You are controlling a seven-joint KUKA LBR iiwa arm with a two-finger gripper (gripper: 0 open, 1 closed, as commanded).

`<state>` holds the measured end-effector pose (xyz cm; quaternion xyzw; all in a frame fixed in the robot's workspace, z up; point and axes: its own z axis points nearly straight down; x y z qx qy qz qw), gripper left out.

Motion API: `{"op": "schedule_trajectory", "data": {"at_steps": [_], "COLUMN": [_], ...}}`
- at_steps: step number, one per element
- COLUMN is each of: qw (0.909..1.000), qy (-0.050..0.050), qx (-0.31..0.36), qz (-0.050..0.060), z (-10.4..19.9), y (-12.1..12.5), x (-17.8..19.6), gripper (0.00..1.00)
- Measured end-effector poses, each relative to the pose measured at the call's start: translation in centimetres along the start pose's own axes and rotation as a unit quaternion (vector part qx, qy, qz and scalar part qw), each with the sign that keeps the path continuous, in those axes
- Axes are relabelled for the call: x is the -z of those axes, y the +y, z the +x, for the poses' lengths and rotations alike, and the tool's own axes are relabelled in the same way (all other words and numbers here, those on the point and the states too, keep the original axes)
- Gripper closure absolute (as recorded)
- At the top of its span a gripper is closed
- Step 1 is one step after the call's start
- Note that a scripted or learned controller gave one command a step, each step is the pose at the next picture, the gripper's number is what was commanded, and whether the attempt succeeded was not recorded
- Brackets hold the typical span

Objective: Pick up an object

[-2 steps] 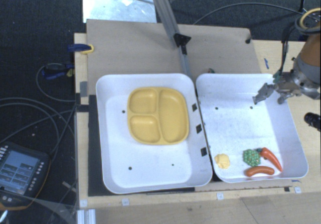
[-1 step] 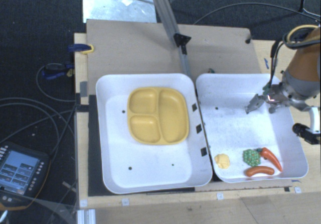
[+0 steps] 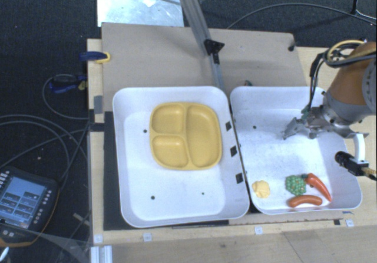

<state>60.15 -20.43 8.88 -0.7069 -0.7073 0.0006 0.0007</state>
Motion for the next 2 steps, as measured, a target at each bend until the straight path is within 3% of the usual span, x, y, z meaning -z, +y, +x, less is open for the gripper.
{"op": "schedule_trajectory", "data": {"at_steps": [1, 2], "qw": [1.0, 1.0], "qy": [-0.001, -0.001], "qx": [0.0, 0.0], "qz": [-0.003, -0.005], "z": [0.0, -1.0], "y": [0.2, 0.7], "x": [1.4, 6.4], "gripper": [1.0, 1.0]}}
